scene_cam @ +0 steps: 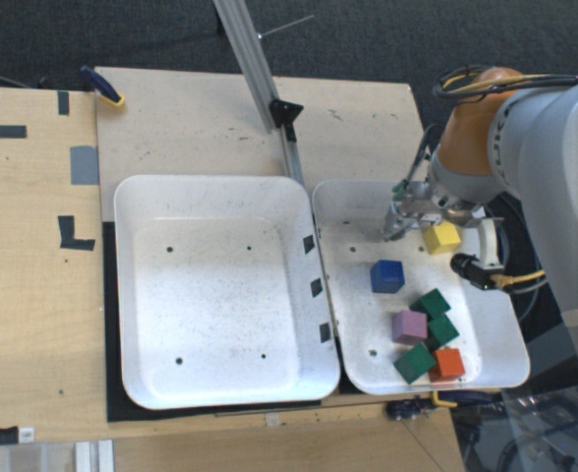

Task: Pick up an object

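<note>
My gripper (403,221) hangs over the back part of the right bin (353,214), reaching in from the right. A yellow block (440,236) lies just to its right, close beside it. A blue cube (387,276) sits on the bin floor a little nearer the front. Toward the front right corner lies a cluster: a purple cube (410,325), three green blocks (432,305) (443,330) (416,363) and an orange block (449,364). I see nothing held in the gripper.
The left bin (215,293) stands beside the right one, sharing a raised rim. A slanted metal pole (255,62) crosses the back of the bench. A black cable (476,268) loops by the arm at the right bin's edge.
</note>
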Robot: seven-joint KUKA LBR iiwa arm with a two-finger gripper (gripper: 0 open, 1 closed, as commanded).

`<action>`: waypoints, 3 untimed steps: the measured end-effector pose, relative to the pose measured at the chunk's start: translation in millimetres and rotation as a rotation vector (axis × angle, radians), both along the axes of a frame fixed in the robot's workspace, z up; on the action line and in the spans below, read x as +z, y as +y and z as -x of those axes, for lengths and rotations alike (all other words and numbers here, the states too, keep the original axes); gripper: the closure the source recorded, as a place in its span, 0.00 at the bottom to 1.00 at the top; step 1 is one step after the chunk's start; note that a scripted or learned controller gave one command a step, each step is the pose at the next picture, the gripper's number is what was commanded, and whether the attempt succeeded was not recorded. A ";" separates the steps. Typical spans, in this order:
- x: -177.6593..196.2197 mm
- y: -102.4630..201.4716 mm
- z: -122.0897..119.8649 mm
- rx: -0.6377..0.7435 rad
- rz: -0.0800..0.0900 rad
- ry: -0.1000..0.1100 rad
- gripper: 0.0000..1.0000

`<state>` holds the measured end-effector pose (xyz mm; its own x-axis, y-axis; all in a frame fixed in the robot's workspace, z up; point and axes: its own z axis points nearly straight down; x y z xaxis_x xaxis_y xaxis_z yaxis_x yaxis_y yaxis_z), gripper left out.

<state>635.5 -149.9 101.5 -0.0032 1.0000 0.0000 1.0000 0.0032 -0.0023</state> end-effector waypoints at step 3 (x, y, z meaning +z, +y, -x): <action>152.7 -5.9 -0.4 -0.001 0.001 -0.006 1.00</action>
<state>635.9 -155.8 254.2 -0.0018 1.0000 -0.0010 1.0000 0.0019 0.0042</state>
